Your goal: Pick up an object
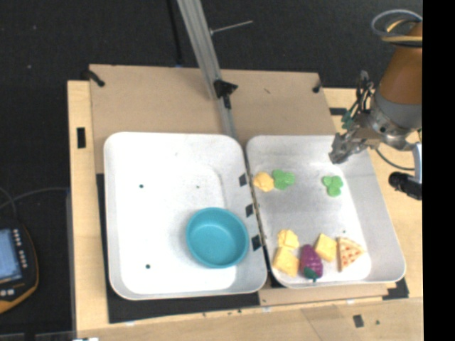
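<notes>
My gripper [341,152] hangs over the far right part of the right bin [313,148], a little above and right of a small green toy [332,185]. Nothing shows between its fingers. Another green piece [284,179] lies beside a yellow piece [264,182] near the bin's left wall. Along the near edge lie a yellow block [286,253], a purple grape bunch [311,261], a small yellow cube [325,246] and a pizza slice [348,251].
A blue bowl [216,236] sits in the left bin [142,162] near its front right corner. A grey metal pole [206,55] slants up from between the bins at the back. The tan bench [142,98] surrounds both bins.
</notes>
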`<state>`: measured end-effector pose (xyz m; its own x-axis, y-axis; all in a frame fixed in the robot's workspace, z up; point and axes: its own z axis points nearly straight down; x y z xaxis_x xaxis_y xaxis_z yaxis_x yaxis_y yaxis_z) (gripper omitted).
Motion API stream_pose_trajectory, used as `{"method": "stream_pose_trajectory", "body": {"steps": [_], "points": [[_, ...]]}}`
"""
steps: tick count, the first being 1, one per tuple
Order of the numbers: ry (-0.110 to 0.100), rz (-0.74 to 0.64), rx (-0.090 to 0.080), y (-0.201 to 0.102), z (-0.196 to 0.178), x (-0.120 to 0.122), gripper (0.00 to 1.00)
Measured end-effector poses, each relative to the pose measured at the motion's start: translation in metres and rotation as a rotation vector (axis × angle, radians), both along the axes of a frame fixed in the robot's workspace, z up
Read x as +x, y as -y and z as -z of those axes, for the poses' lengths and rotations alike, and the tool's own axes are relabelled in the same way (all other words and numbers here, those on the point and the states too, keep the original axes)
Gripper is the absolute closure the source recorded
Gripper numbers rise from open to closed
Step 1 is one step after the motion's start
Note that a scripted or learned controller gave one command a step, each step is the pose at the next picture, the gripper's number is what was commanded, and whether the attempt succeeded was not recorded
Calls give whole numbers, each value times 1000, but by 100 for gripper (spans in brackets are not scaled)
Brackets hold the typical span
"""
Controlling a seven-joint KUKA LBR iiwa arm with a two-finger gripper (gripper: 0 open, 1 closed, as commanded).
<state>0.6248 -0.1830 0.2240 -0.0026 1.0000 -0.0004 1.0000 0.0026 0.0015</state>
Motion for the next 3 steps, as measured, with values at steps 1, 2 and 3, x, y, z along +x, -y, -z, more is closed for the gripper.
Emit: {"method": "stream_pose_trajectory", "body": {"steps": [1, 2, 3], "points": [[0, -5, 2, -58, -6, -5, 100], [-1, -3, 1, -107, 1, -19, 100], [0, -5, 3, -161, -13, -30, 100]]}}
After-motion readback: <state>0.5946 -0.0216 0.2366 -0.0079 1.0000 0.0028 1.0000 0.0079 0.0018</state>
